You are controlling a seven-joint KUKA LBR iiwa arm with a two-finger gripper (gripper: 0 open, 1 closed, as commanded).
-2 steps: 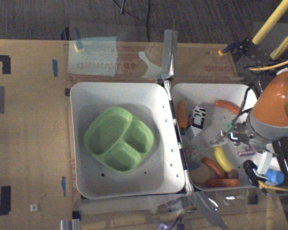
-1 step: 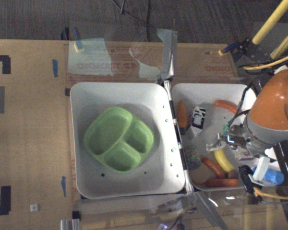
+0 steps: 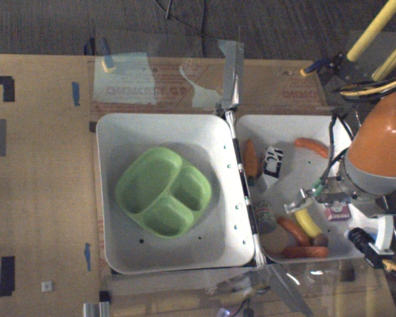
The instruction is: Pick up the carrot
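Cardboard-topped counter (image 3: 39, 177) fills the left and middle of the frame, dark carpet along the top. On it you have two white bins side by side: the left bin (image 3: 119, 243) carries a green divided plate (image 3: 164, 190), the right bin (image 3: 287, 121) carries the clutter.

Arm (image 3: 383, 147) enters from the right edge, orange band uppermost, wrist over the right half of the right bin. Gripper (image 3: 308, 197) hangs at the bin's middle-right, above a yellow banana (image 3: 308, 223) and beside a small red-and-white packet (image 3: 338, 211). You cannot tell from this view whether it is spread or closed; nothing is visibly held.

Carrot (image 3: 251, 160): orange, tapered, against the right bin's left wall, just beside a black-and-white carton (image 3: 272, 162). Long axis runs roughly up-down in the frame, parallel to that wall.

Key relation: carrot lies left of the gripper and slightly higher in the frame, across the carton. Expect a leftward traverse, closing across the short axis; the wall leaves little clearance on that side. Red sausages (image 3: 303, 242) near the lower edge and one at upper right (image 3: 312, 146) are look-alikes, so check your target.
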